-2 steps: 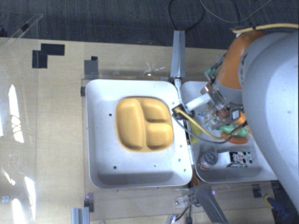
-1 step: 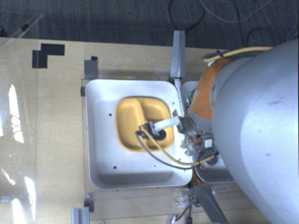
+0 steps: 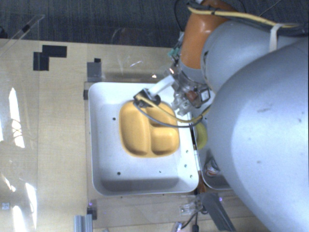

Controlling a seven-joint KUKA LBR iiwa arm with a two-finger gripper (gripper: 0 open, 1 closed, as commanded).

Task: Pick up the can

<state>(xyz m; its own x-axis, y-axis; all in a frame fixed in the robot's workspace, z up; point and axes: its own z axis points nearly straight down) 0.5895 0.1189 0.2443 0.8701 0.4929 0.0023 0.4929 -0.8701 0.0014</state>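
One can (image 3: 211, 170) lies apart from the pincer (image 3: 185, 99), whose state I cannot tell

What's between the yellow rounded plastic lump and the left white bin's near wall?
Camera view: bare bin floor between the yellow rounded plastic lump and the left white bin's near wall.

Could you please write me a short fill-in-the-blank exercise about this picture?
1. The big object lying in the left bin has the colour ____.
2. The band above the arm's wrist has the colour ____.
3. The yellow object lies in the ____ bin.
4. The arm covers most of the ____ bin.

Missing words: yellow; orange; left; right
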